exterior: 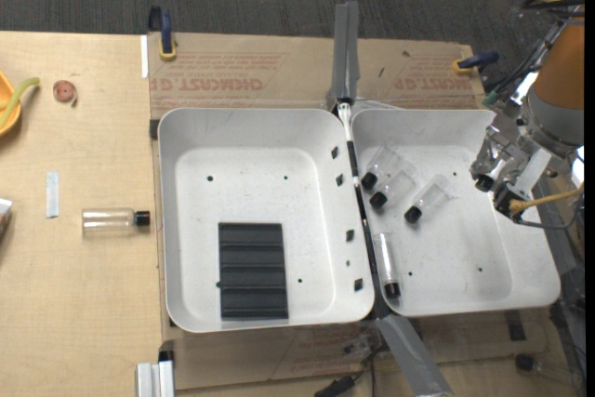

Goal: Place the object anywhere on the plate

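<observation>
Step in hand: judged to be the pick, since nothing is seen held and the vials lie loose in the right bin point(521, 293)
Gripper point(493, 184): seen at the right edge of the right bin, above its right wall, below the orange band of the arm point(562, 79)
Jaws: whether they are open or closed cannot be told; they are blurred against the wrist parts and cables
Task's thing: a clear vial with a black cap point(426, 200) lies near the middle of the right bin, the nearest one to the gripper
Plate: the dark ribbed plate point(252, 271) lies flat in the left bin point(186, 200), towards its near edge
Doing it well: one vial should be approached from straight above, gripped across its body, lifted clear of the wall between the bins, then set down on the ribbed surface so that it cannot roll off
Count in right bin: four capped vials, two together point(383, 177) near the dividing wall, one long one point(386, 267) along that wall
Count of bins: two
Count on tabletop: one more vial point(113, 219) left of the bins
</observation>
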Action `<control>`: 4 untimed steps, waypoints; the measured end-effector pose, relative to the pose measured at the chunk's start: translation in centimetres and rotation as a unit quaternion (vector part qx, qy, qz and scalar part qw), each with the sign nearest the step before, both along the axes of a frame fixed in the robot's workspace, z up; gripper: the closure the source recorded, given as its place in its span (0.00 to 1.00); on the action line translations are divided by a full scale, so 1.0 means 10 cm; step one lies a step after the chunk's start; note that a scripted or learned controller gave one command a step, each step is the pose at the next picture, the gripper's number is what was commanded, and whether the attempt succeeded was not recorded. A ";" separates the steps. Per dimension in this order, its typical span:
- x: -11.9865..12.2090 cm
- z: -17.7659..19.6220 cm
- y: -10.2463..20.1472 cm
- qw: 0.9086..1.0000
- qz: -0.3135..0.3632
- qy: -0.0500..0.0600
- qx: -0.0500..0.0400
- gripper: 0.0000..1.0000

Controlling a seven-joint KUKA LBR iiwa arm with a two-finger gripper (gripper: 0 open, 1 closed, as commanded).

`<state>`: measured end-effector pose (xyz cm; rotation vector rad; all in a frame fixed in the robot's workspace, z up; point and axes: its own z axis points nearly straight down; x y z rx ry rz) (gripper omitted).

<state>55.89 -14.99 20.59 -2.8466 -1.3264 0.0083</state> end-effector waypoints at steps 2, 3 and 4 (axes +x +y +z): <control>0.56 -0.07 -0.66 0.996 -0.092 -0.001 0.000 0.00; 0.86 1.10 -0.65 0.999 -0.039 -0.001 0.000 0.00; 0.55 1.91 -0.65 1.000 0.016 -0.001 0.000 0.00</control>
